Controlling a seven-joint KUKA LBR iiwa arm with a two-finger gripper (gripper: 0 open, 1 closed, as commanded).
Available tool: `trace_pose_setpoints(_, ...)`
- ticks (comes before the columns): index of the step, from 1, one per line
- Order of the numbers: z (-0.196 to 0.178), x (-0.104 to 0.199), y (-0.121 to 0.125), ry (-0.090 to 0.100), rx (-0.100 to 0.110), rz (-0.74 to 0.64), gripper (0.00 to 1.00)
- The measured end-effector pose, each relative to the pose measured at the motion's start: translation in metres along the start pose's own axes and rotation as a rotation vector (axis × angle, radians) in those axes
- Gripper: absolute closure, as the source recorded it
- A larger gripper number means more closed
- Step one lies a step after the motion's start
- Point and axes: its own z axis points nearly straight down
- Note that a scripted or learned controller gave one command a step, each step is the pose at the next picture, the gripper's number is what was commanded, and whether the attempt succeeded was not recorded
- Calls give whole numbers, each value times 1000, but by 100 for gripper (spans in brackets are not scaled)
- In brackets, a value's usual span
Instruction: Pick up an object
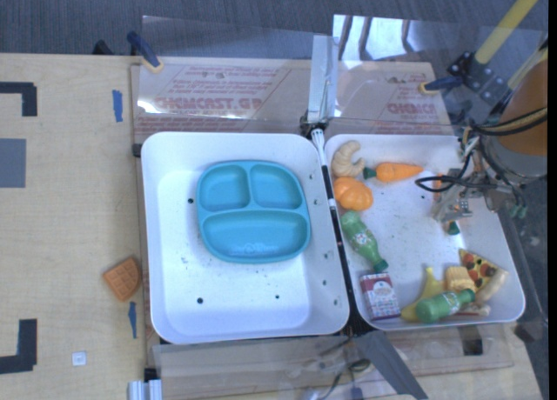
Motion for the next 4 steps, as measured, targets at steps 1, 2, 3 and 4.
trace_pose_setpoints(1, 1, 1, 0, 2, -1, 0, 0)
trace_pose_setpoints(2, 13, -22, 0, 15, -4, 41, 0)
trace_pose_setpoints(3, 1, -26, 1, 1, -1, 39, 100)
trace_pose_setpoints(4, 2, -26, 1, 3, -1, 39, 0)
